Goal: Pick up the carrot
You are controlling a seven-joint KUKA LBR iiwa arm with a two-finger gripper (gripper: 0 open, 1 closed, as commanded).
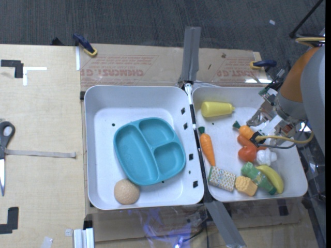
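A: What sits nearest the camera?

B: In the left bin (93, 138), a round beige ball (126, 191) lies at the front edge, just beside a blue divided plate (149, 150) with 3 compartments. In the right bin (295, 187), the front row holds a patterned cracker block (222, 179), a yellow waffle-like piece (246, 185), a green item (257, 175) and a banana (272, 177).

A: And the carrot?

B: The carrot (207, 146) lies flat in the right bin, close along the wall it shares with the left bin, its green top pointing away from the camera. It is well apart from the gripper.

A: Where is the gripper?

B: The gripper (262, 133) hangs over the right side of that bin, above an orange piece (245, 132) and a red one (247, 153). I cannot tell whether the fingers are open or closed.

A: Farther back?

B: A yellow corn-shaped toy (217, 109) lies near the far wall. Beyond the bins, cardboard (129, 66) is clamped to the surface (41, 112), and scissors (4, 149) lie at the left.
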